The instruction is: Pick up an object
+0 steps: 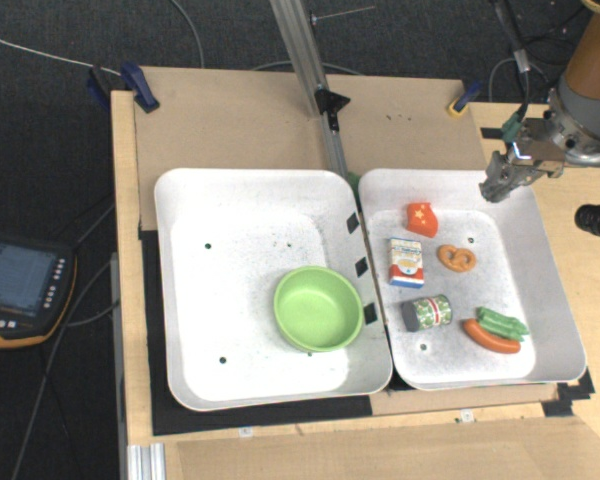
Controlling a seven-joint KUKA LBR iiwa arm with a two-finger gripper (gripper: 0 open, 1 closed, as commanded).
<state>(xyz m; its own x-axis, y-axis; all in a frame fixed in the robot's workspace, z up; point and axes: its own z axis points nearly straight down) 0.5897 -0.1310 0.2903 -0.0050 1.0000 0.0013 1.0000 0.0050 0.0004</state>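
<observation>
the claw [497, 185] hovers over the right bin's [550, 298] far right corner, its state impossible to tell. below lie a red block [421, 218], pretzel [457, 259], small carton [406, 263], can [427, 313] and carrot [494, 330]; a green bowl [318, 309] sits in the left bin [195, 268].

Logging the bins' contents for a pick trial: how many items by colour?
Green: 1, round green plastic bowl
Red: 1, red block
Orange: 2, pretzel, carrot
Multicoloured: 2, carton, can
Total: 6
</observation>
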